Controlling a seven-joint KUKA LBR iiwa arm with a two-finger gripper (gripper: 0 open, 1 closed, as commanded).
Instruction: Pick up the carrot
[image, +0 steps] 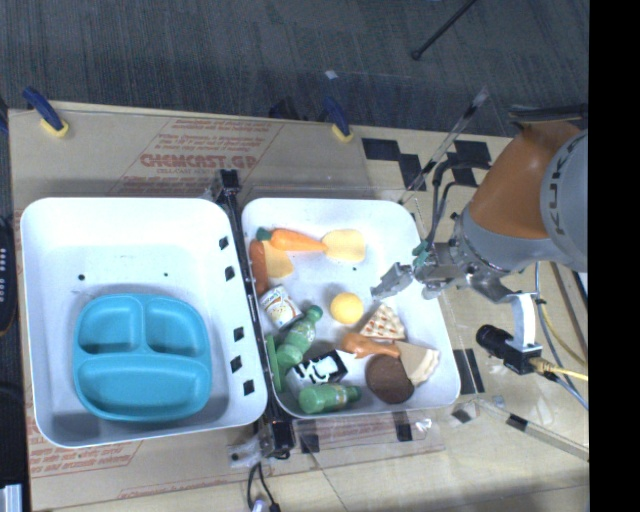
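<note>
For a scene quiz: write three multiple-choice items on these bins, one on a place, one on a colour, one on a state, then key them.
1. Where does the carrot lie?
A. in the right bin, near its far edge
B. on the divided tray
C. on the bench outside the bins

2. What colour is the divided tray in the left bin?
A. red
B. blue
C. green

3. How does the gripper stand to the carrot?
A. lifting it clear of the bin
B. pressing it into the tray
C. apart from it, over the right bin's right side

Key: 1 A, the carrot lies by the bin's far wall; 2 B, the tray is light blue; 3 C, bare bin floor lies between them.
</note>
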